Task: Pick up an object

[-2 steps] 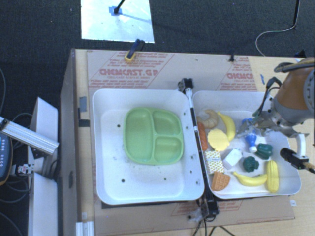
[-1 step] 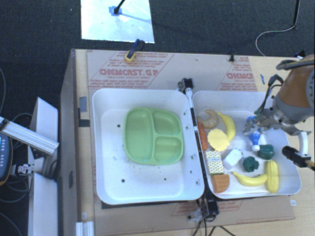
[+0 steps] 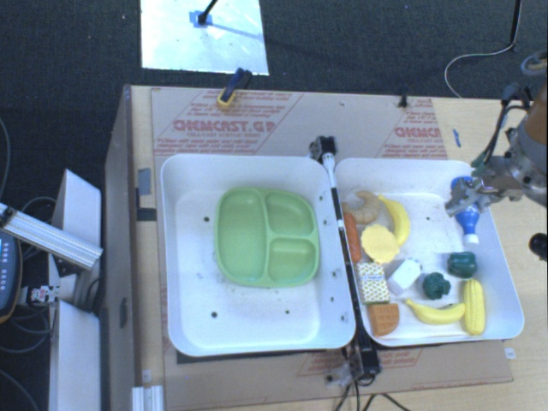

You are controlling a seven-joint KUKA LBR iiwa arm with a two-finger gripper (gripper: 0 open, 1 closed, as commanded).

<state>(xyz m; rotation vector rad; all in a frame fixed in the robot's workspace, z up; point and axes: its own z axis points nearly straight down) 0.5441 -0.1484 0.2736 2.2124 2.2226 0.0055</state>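
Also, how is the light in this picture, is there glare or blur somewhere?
In the camera view the light is soft and even; the white bins look bright, with weak shadows under the green tray. The shiny sheet on the floor glares. The gripper looks slightly blurred; the small toys stay readable.

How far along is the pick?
Done: the arm has reached over the right bin, tool above the blue-and-white bottle. In hand: nothing visibly held. Left: grasp and lift; bananas, corn and the rest lie in the bin, green tray in the left bin.
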